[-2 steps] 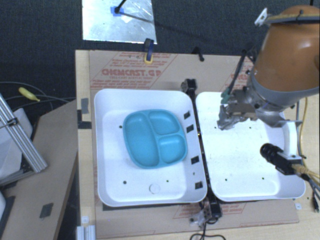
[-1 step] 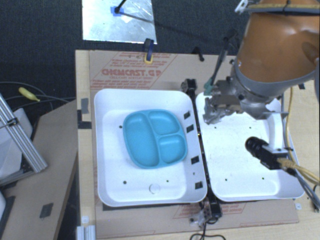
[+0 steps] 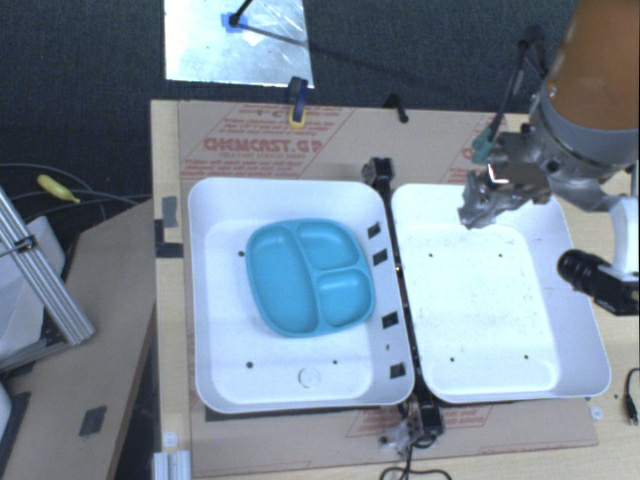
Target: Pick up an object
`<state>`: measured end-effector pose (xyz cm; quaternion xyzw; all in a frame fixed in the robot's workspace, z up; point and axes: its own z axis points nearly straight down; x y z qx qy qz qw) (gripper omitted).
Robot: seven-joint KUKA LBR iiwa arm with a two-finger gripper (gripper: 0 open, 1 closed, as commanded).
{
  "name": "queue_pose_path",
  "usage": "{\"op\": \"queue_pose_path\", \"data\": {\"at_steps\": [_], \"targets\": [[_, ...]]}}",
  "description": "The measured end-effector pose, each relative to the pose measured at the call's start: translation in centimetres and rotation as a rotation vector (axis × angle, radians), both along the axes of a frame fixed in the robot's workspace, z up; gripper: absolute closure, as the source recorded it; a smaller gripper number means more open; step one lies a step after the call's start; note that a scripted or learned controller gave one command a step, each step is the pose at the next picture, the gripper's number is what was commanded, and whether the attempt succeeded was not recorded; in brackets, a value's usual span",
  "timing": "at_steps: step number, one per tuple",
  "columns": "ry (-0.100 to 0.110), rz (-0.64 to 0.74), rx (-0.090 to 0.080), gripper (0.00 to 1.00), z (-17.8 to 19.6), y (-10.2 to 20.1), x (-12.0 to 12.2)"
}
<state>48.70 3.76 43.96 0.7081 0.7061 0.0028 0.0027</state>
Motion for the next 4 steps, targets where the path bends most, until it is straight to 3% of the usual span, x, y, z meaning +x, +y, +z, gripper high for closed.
{"op": "queue_pose_path", "data": {"at_steps": [1, 2, 3, 4], "targets": [[0.008, 0.004, 0.000, 1.00, -3.9, 0.7, 0.0], [0.012, 0.012, 0.001, 1.00, -10.2, 6.6, -0.1], [0.002, 0.012, 0.003, 1.00, -6.2, 11.2, 0.0], [-0.010, 0.007, 0.005, 1.00, 7.3, 8.9, 0.0]]}}
